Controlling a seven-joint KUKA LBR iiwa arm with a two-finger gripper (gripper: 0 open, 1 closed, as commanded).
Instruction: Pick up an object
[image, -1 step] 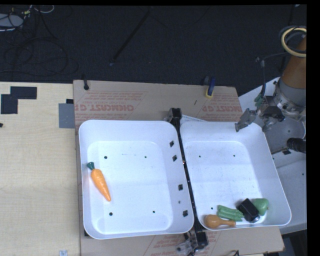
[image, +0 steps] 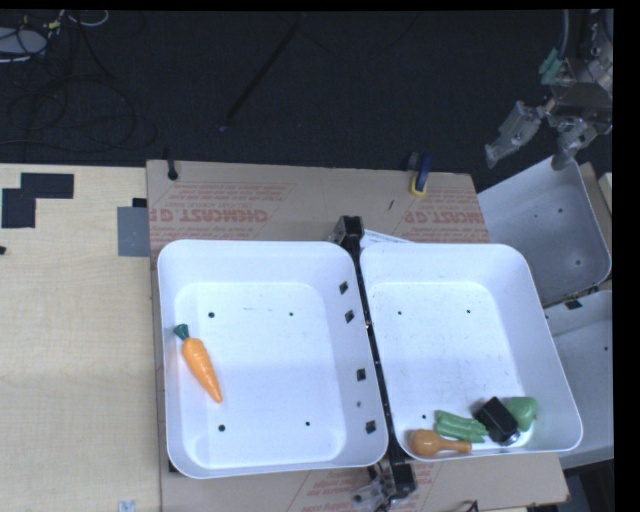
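Hanging high at two o'clock, well apart from both bins, the gripper (image: 548, 118) has its approach ahead, finger state untellable; the carrot (image: 201, 367) lies alone at nine o'clock in the left bin (image: 250, 258), an easy reach-and-descend target.

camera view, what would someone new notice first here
The orange carrot lies alone by the left wall of the left bin. In the right bin, a small heap sits at the near right corner: green pieces, a black block and an orange pear shape. The gripper hangs at the top right, away from both bins.
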